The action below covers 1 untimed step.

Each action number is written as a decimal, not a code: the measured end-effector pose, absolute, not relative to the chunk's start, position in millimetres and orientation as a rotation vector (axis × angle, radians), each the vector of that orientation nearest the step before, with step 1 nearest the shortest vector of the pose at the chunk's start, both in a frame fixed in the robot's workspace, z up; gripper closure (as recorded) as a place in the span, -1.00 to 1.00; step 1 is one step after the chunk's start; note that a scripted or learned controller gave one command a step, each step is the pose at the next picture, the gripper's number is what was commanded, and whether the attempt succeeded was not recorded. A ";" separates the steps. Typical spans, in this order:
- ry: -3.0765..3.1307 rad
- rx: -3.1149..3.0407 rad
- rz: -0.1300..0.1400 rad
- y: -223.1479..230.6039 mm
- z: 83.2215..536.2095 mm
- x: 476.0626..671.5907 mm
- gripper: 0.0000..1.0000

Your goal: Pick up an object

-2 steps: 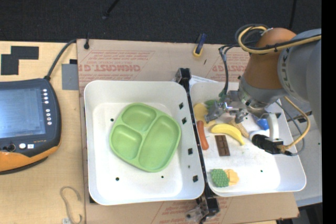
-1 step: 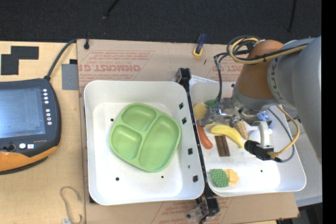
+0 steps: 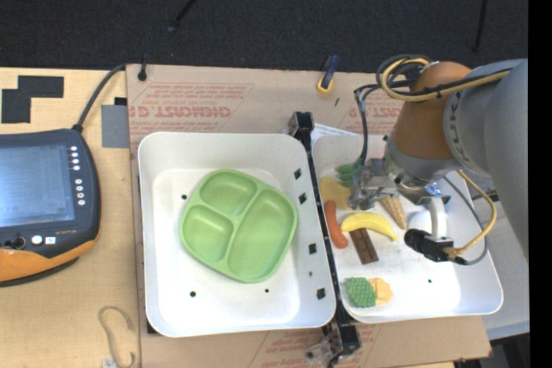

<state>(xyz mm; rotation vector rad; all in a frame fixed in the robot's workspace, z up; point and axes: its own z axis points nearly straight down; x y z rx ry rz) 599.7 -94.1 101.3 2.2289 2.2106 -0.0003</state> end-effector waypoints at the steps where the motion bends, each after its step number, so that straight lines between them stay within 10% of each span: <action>1: 2.214 2.229 0.000 -97.3 143.8 603.4 1.00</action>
